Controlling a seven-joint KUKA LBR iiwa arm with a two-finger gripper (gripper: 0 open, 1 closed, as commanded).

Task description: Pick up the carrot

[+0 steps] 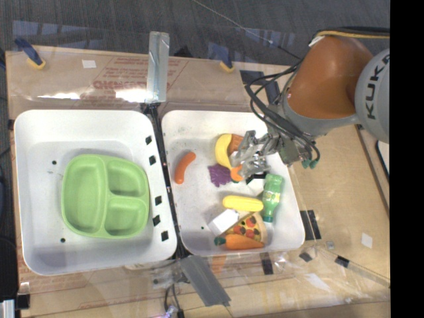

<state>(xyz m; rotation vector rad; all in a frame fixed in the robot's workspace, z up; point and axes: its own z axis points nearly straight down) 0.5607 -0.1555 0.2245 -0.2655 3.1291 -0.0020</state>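
Seen from above, a grey robot arm with an orange band (331, 71) reaches from the right into the right-hand shallow white bin (199, 128), its two-finger gripper (248, 161) poised over a yellow and orange toy (225, 148) and a purple toy piece (218, 174). An orange toy carrot (244, 242) lies at the bin's near edge beside a pizza slice (248, 227), a yellow banana (242, 204), a green bottle (271, 196) and an orange sausage (183, 166). The left bin (40, 128) holds a green divided plate (104, 195).

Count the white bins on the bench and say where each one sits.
2. The shallow white left bin holds a green divided plate; the shallow white right bin beside it holds toy food.
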